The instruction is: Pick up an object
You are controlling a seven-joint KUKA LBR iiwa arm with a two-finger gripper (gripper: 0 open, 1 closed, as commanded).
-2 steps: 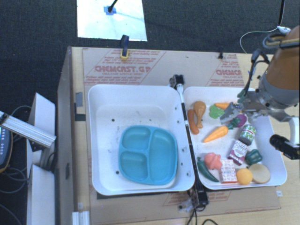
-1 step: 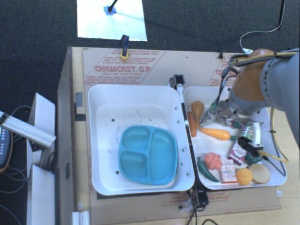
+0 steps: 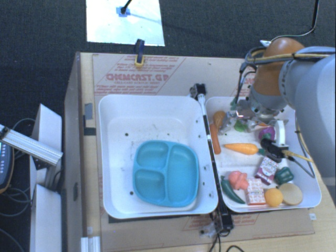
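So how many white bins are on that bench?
2. The left bin holds a blue divided plate; the right bin sits beside it, full of toy food, with the gripper over its far end.

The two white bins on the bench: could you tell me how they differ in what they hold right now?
The left bin holds one thing, a blue divided plate; the right bin holds many small toy foods, such as a carrot. The gripper is down in the right bin, not the left. Both are shallow and white.

We cannot make out the gripper fingers under the wrist, which also covers part of a purple item, and the arm runs off the right edge.
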